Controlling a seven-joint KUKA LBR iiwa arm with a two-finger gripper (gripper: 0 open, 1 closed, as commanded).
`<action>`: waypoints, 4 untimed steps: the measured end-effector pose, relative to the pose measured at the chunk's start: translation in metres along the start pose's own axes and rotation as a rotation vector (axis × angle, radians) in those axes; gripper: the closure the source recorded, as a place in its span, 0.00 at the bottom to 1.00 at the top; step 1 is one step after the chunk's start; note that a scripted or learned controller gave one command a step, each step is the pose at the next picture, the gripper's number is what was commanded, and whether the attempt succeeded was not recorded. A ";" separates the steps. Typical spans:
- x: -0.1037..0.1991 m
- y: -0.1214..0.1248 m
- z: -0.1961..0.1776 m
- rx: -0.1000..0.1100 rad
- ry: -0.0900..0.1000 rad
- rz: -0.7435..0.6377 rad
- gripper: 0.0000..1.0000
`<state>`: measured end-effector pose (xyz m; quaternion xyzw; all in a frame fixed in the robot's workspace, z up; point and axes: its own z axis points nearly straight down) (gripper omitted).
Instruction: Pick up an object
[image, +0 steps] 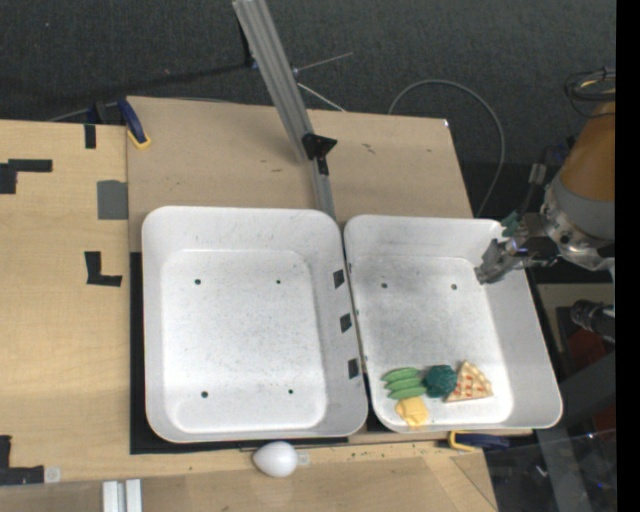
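Clearly the end effector (494, 262) hangs over the upper right rim of the right bin (430, 250), well apart from anything to pick, and whether it is open or closed cannot be told at this size. The toys sit crowded in that bin's lower corner: a green piece (403, 381), a dark green lump (439, 379), a pizza slice (468, 383) and a yellow piece (412, 409), touching one another. Likely trouble comes from that crowding and the nearby wall: a descent could nudge neighbours, pinch two at once, or strike the rim.
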<state>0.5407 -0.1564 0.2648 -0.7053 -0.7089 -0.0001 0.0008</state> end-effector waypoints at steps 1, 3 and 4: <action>0.056 0.005 0.002 0.000 0.000 -0.002 1.00; 0.151 -0.007 0.029 0.002 0.000 0.000 1.00; 0.208 -0.004 0.030 0.002 0.001 -0.003 1.00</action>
